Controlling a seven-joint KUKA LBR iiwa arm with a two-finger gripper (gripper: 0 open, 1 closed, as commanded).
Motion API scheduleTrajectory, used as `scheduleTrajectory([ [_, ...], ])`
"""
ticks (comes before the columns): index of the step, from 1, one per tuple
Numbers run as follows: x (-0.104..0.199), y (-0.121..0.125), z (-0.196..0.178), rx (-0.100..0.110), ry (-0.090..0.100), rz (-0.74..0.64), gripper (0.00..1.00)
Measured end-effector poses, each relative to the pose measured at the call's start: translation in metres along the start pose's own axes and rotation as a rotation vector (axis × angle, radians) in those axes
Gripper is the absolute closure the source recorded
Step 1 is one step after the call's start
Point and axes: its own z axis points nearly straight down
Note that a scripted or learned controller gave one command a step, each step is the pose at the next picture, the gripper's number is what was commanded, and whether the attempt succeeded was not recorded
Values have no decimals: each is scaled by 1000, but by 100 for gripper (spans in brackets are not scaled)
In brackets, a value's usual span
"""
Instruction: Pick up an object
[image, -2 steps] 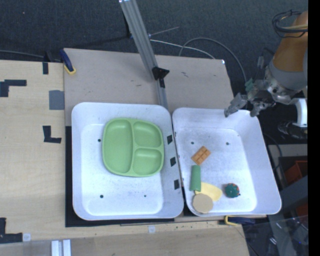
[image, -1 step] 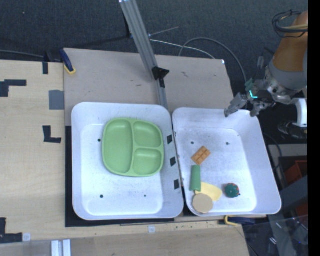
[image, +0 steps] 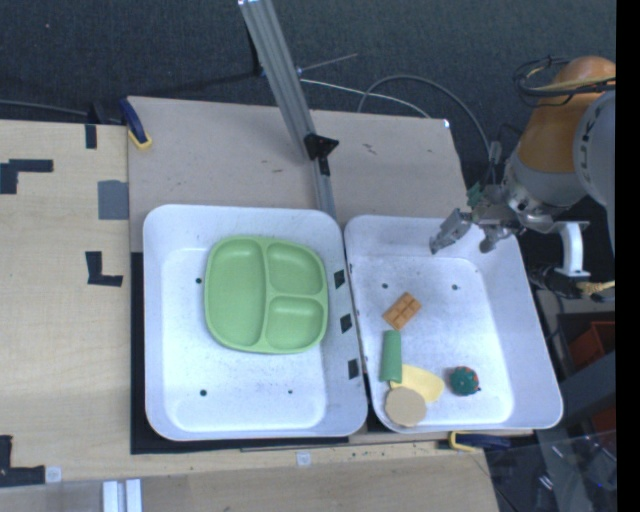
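Two dark fingers (image: 446, 233) of the gripper (image: 465, 236) stand spread apart with nothing between them, so it is open, poised over the far right corner of the right bin (image: 500, 300). The grey arm (image: 560, 150) with its orange band rises behind it, toward the right edge of the view.

Below and a little left of the gripper, toward the near side of the same bin, lies a small brown waffle-like block (image: 401, 310), set at a diagonal on the bin floor. Further on in that direction is a green stick (image: 391, 356), its long axis running nearly straight away from the camera, one end pointing back toward the waffle-like block and the other toward the bin's near rim. Its lower end touches or overlaps a yellow piece (image: 422, 382), and a tan round disc (image: 406, 405) lies just beyond that, against the near wall. Right of the yellow piece, more directly below the gripper, sits a small dark green ball-like thing with a red spot (image: 463, 380), apart from the others.

Well to the gripper's left, across the seam between the bins, the left bin (image: 170, 300) holds a light green divided plate (image: 266, 295) with three compartments, lying flat. A grey metal pole (image: 290, 90) slants up from the seam, left of and beyond the gripper.
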Motion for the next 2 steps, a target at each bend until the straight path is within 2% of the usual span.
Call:
scheduleTrajectory([
  [2, -6, -7, 97, -5, -2, 1, 0],
])
